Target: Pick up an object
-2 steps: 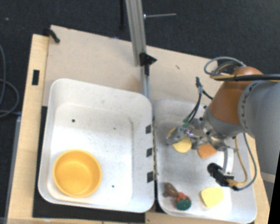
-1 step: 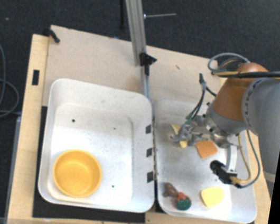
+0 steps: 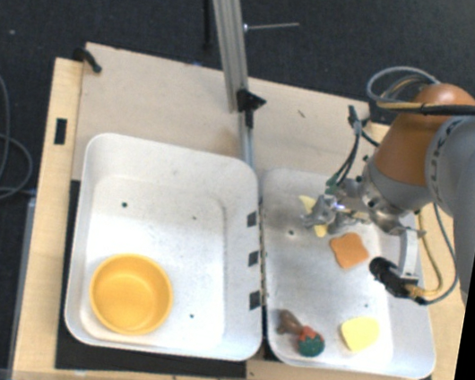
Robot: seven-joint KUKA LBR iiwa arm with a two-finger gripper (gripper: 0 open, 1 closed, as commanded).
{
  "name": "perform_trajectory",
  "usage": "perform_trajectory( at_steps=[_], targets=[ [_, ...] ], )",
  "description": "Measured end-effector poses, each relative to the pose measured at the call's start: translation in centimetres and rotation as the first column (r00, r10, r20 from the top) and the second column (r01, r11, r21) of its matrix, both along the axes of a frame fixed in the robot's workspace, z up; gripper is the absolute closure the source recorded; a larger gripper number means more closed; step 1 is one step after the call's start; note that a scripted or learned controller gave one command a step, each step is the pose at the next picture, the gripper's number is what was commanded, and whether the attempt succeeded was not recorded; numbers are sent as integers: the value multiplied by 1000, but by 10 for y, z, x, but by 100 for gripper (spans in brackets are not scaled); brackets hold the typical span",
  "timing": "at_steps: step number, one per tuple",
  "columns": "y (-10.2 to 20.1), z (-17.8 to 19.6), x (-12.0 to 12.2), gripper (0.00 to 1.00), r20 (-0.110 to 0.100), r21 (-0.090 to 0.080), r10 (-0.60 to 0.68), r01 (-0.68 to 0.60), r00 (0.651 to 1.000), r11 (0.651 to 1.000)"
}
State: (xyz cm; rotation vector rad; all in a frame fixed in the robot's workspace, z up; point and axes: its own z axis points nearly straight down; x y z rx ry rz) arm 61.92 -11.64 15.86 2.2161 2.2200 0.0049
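Two white bins (image 3: 179, 161) side by side on tabletop (image 3: 146, 87). Yellow bowl (image 3: 131, 293) at left bin's seven o'clock. Orange block (image 3: 350, 250) just beside gripper (image 3: 328, 217), at its four o'clock. Grip state perhaps released; cannot tell.

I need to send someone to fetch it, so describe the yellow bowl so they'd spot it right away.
Find the left white bin of the two. In its near left corner sits the yellow bowl, round and open-topped. It is the largest item in either bin; the other bin's pieces are small and flat.

Glossy yellow plastic bowl (image 3: 131, 293), matt wooden bench (image 3: 158, 98)
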Motion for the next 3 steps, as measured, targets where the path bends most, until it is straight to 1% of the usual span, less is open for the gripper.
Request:
perform_trajectory(
  at_steps=[1,2,3],
  targets=[
    [-1,65,5,100,3,-1,1,-1,1000,1000],
    [-2,64,6,100,-4,0,2,-2,1000,1000],
    [56,76,-2,100,-4,3,6,-6,1000,1000]
  ],
)
